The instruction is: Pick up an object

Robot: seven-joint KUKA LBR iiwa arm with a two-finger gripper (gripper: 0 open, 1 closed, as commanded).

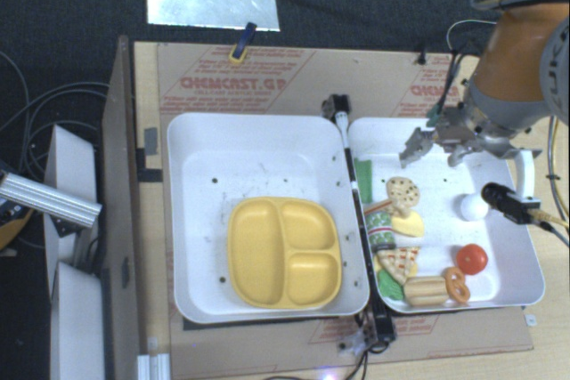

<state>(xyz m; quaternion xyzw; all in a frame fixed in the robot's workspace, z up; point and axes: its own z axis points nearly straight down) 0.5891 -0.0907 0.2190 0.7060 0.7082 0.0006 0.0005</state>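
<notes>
claw: my claw (435,149) hangs over the right bin's (525,280) back end, fingers spread, nothing in them
toys: cookie (402,190), tomato (471,258), white ball (471,207) all lying in that bin
progress: I'd say nothing picked yet, whole grab left

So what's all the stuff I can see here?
bins: two, white, side by side, left, right
divided plate: one, yellow, left bin
cookie: one, tan with dark spots, right bin
cheese wedge: one, pale yellow, below cookie
ball: one, white, right bin
tomato: one, red, right bin
pretzel: one, orange-brown, near front
bread roll: one, tan, front edge
arm: one, grey and orange, right
pincer: one, grey, open, above right bin
</notes>
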